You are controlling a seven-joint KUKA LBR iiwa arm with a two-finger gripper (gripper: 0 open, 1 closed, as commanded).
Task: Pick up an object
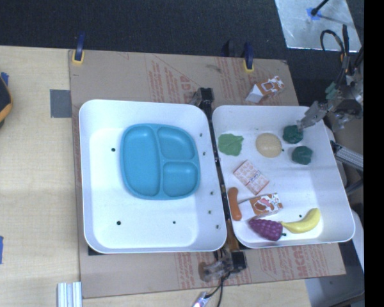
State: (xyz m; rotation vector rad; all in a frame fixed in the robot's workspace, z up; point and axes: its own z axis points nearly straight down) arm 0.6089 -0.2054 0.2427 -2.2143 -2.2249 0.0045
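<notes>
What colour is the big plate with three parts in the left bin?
The divided plate is light blue, plain with no pattern, seen clearly in the camera view.

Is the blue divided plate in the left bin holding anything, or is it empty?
Empty. The blue divided plate lies flat in the left bin, and all three compartments show bare blue.

Your gripper (309,116) sits at the far right, low and reaching leftward at a slant; the wrist behind it is mostly cut off, so its pose is probably tilted.
</notes>
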